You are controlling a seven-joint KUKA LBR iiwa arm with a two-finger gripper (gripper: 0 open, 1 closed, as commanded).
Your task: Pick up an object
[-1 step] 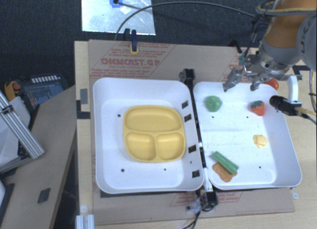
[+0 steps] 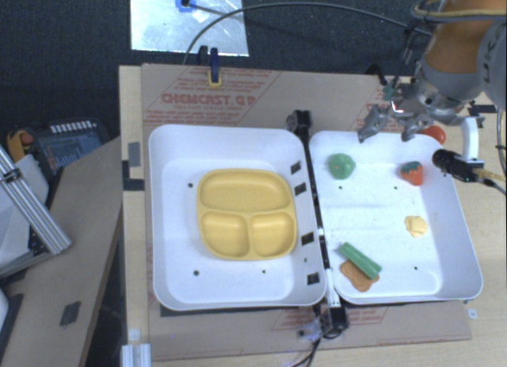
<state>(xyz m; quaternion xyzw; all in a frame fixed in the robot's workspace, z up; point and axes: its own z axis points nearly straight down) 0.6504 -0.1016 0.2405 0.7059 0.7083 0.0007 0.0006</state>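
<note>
A: Item one, the gripper (image 2: 391, 127). It is hanging over the back rim of the right bin (image 2: 451, 294), fingers spread apart and grasping nothing.

B: Nearest goods?

A: A red, strawberry-like toy (image 2: 411, 171) is lying just below and to the right of the fingertips, on the bin floor. A red-orange piece (image 2: 434, 132) is peeking out beside the wrist, partly hidden, kind uncertain. A green round toy (image 2: 341, 166) is sitting near the dividing wall. Further forward a small yellow piece (image 2: 416, 225) is lying alone, and a green stick (image 2: 360, 260) is resting across an orange slab (image 2: 358, 277) at the front corner.

B: Left side?

A: A yellow divided tray (image 2: 245, 213) is sitting mid-floor in the left bin (image 2: 170, 191). No pick is likely there.

B: Hazards?

A: The fingers are working close to the back rim, so a straight descent risks striking the wall instead of reaching a toy. The round toys may roll out of a closing pinch. The stick and slab are touching, so a grab may drag both.

B: Room to move?

A: The middle floor of the right bin is lying bare, giving the yellow piece the widest approach. The strawberry-like toy is sitting well off the right wall.
</note>
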